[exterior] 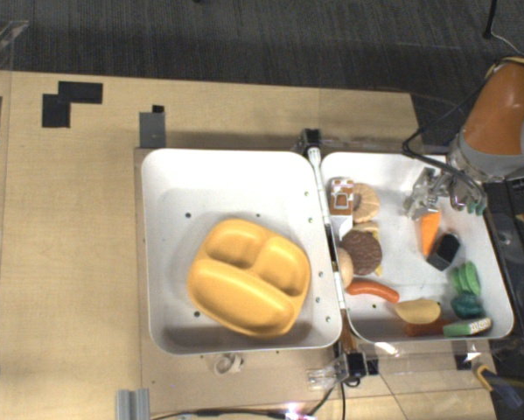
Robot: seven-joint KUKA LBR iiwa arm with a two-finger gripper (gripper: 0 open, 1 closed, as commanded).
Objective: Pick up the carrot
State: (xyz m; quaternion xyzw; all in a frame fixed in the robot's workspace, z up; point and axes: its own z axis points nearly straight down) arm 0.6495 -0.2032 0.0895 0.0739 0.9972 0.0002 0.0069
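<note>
Meanwhile left bin (161,234): bread loaf (248,276); right bin (380,163): carrot (429,231) (gripper (425,201) above, state unclear).

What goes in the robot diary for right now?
pincer: above carrot | carrot: in right bin | lifted: not yet

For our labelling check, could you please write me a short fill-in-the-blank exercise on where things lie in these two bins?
1. The large yellow bread loaf lies in the ____ bin as the camera sees it.
2. The carrot lies in the right bin, just below the ____.
3. The black block lies right beside the carrot, on its lower ____ side in the camera view.

Missing words: left; end effector; right
</note>
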